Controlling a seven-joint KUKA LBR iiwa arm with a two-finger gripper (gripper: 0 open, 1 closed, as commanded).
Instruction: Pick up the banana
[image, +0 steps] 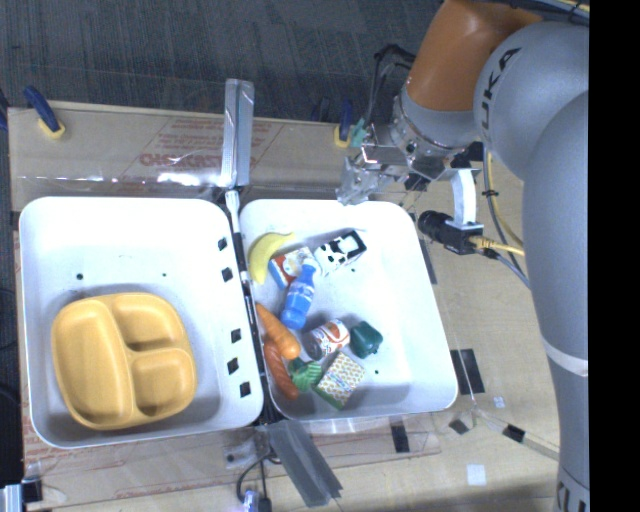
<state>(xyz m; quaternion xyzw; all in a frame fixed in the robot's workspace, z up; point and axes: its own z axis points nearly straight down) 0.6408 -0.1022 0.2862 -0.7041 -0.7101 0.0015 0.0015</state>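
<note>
hovering over the far rim of the right bin (430, 300), the gripper (362, 185) carries nothing; whether it is spread or pressed together i cannot tell. the banana (262, 252) lies in that bin's far left corner, just beside a blue bottle (298, 298) and above a carrot (277, 336). a yellow divided tray (122, 358) sits in the left bin (60, 225).

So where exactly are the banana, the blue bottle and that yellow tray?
banana (262, 253): camera view, middle of its curved yellow body, right bin's upper left.
blue bottle (298, 299): camera view, middle of its body, below the banana.
yellow tray (122, 358): camera view, the ridge between its compartments, left bin.
</note>
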